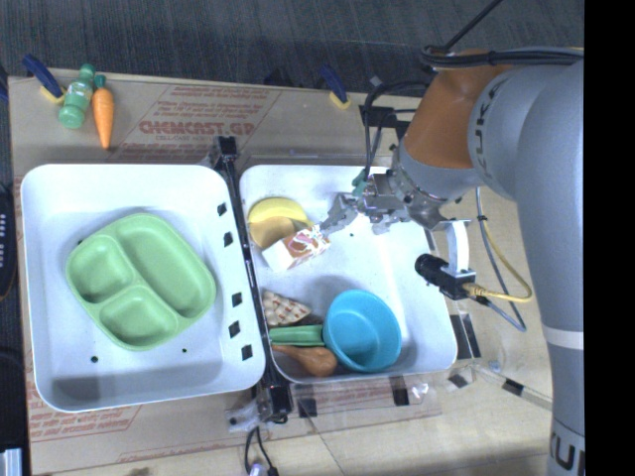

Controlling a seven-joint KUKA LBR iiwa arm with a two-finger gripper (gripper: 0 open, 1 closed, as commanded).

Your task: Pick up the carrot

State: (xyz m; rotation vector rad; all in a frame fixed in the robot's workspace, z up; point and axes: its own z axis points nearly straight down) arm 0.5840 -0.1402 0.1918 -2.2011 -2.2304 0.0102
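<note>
**Ana:** Camera view puts the carrot [103, 117] on the cardboard-covered worktop [198, 117] beyond the left bin [40, 266], lying next to a small green bottle [74, 99], well away from both bins' contents.

**Ben:** And the end effector [337, 216] hangs over the right bin [427, 296], just beside the small snack carton [306, 246] and the yellow banana [273, 216]. I cannot tell if it is released or clenched; nothing is visibly caught in it.

**Ana:** That's my worry. Descending here, I'd expect it to grab the carton or banana instead. The carrot sits far across, near the worktop's back edge.

**Ben:** Reaching it means crossing the left bin with the green divided plate [139, 276]. The bottle touching the carrot could get nudged or pinched along with it.
</note>
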